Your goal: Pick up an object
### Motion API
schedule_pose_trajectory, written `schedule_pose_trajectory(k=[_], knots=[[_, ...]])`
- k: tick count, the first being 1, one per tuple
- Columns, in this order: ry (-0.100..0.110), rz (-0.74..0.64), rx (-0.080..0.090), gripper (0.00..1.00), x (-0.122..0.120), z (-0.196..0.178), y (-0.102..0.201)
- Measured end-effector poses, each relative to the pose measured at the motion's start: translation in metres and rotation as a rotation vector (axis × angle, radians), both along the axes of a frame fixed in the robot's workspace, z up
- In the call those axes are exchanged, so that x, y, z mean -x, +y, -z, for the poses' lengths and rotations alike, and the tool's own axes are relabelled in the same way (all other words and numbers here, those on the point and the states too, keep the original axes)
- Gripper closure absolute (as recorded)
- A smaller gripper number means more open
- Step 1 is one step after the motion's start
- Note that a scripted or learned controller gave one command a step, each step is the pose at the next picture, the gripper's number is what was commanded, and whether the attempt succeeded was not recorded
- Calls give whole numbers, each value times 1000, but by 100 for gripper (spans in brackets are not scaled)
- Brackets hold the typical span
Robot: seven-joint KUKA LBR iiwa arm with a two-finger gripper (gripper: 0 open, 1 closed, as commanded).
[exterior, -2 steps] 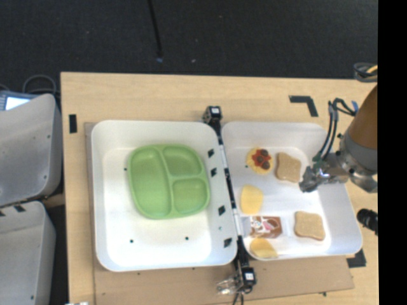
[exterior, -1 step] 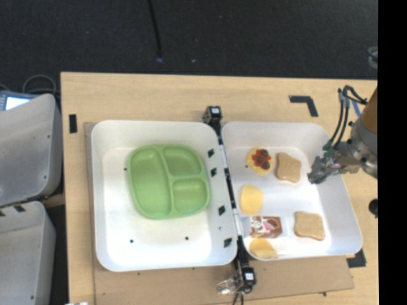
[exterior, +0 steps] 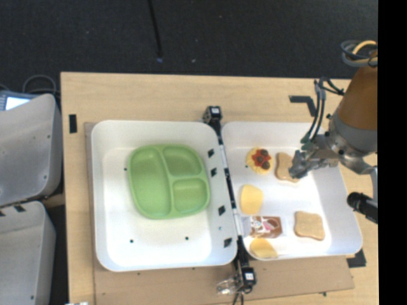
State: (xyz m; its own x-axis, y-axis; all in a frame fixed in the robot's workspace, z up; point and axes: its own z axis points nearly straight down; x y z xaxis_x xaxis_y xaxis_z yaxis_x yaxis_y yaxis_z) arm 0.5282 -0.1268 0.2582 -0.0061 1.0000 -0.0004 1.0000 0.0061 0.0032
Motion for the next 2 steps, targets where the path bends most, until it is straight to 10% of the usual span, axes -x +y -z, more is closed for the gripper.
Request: schedule_pose_trajectory(k=[2], knots=[[4,0,-1,100,-15,23,108]])
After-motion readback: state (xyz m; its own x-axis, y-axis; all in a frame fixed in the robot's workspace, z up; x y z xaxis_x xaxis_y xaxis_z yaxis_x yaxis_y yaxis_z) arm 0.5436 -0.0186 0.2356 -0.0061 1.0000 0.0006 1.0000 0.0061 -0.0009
